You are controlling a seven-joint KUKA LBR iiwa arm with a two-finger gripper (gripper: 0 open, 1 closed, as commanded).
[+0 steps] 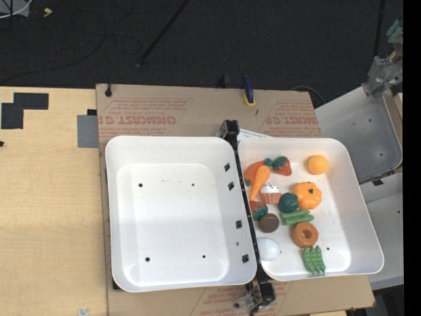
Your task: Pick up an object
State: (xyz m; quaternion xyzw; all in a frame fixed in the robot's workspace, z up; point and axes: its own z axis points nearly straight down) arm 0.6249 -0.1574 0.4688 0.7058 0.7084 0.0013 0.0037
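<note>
claw (pixel 385 76), seemingly at upper right, well apart from right bin (pixel 343 180)

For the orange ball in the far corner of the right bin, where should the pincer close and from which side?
Come straight down on the orange ball and close across its middle. It is round, so any axis should serve, and it lies apart from the other toys, with bare floor of the right bin around it.
</note>
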